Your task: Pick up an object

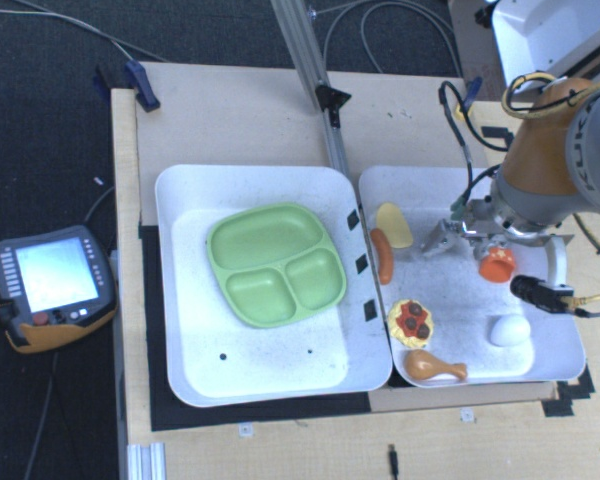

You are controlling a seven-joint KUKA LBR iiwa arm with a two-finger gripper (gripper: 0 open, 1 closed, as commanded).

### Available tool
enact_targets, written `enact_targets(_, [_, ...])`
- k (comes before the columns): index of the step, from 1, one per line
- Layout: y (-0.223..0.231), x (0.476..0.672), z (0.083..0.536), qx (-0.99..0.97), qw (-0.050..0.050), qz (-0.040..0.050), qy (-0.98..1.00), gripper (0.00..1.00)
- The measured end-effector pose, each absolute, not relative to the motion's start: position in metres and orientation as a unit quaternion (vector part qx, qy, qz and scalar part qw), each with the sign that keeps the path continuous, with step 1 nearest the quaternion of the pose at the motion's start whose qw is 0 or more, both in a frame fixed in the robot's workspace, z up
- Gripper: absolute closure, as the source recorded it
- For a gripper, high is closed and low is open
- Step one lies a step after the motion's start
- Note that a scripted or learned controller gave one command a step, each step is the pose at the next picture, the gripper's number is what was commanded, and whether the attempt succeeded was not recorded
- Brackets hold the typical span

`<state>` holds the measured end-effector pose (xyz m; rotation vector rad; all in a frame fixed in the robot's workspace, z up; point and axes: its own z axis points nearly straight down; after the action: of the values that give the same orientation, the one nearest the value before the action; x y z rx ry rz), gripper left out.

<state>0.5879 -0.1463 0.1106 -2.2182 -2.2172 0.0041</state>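
My gripper hangs over the right bin, near its far middle, at the end of the grey and orange arm. Just to its right lies a small orange toy, close to the wrist. A yellow piece and a red-orange hot dog lie to the gripper's left, along the bin's left wall. Nearer the front are a small pizza toy, a brown drumstick and a white egg. Nothing shows in the gripper's grasp.
The left bin holds a green divided plate. A metal post slants down to the gap between the bins. Cables trail by the arm. A teach pendant lies off the bench at left.
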Motion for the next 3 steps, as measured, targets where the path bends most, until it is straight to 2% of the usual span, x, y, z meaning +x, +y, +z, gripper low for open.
enact_targets(1, [-0.146,0.589,0.125,-0.707,0.0,-0.0006,-0.707,1.0])
enact_targets(2, [-0.15,0.594,0.189,-0.707,-0.004,-0.0022,-0.707,1.0])
enact_targets(3, [-0.15,0.595,0.228,-0.707,-0.001,-0.0003,-0.708,1.0])
